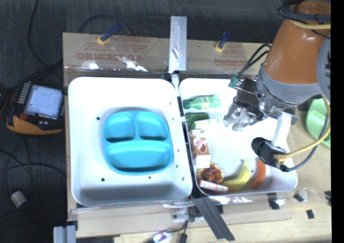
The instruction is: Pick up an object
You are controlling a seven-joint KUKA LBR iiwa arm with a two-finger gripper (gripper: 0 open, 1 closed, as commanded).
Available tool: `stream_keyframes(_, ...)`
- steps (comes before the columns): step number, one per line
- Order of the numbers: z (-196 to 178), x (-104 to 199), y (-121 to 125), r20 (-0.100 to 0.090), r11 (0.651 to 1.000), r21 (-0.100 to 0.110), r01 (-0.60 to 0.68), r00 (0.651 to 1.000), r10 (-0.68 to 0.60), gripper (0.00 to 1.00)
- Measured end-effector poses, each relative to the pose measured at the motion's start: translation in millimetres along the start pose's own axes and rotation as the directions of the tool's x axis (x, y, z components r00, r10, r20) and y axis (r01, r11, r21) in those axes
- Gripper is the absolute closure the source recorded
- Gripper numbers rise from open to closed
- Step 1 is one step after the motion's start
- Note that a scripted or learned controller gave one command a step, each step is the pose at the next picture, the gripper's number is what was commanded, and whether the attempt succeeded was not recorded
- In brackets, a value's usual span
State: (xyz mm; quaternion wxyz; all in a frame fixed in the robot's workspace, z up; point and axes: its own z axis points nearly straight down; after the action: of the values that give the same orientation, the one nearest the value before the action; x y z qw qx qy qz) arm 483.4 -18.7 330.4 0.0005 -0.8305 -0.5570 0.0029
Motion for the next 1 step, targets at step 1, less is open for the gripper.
stream_keyframes(1,-103.4,25.4,-4.0,-0.002,0.838,-0.002,-0.546,0.838,0.546,1.0)
